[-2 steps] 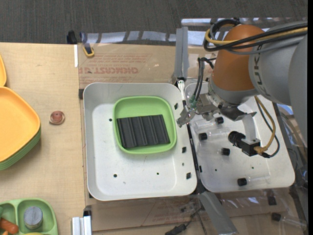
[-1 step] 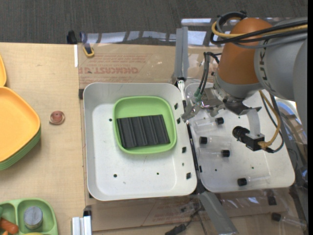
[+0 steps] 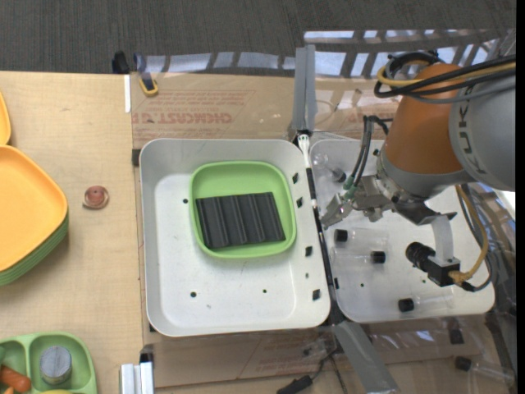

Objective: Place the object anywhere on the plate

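dark ribbed object (image 3: 239,220) on green plate (image 3: 203,182) | left bin (image 3: 164,286) | arm (image 3: 435,130) over right bin (image 3: 459,298)

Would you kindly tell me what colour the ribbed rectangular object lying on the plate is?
Dark grey, on the square green plate; the ribbed rectangular object shows best in the camera view.

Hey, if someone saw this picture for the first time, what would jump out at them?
Probably the green plate in the left white bin, with a dark ribbed rectangular object lying flat on it. Next, the bulky grey and orange arm looming over the right bin, and the stacked orange plates at the bench's far left.
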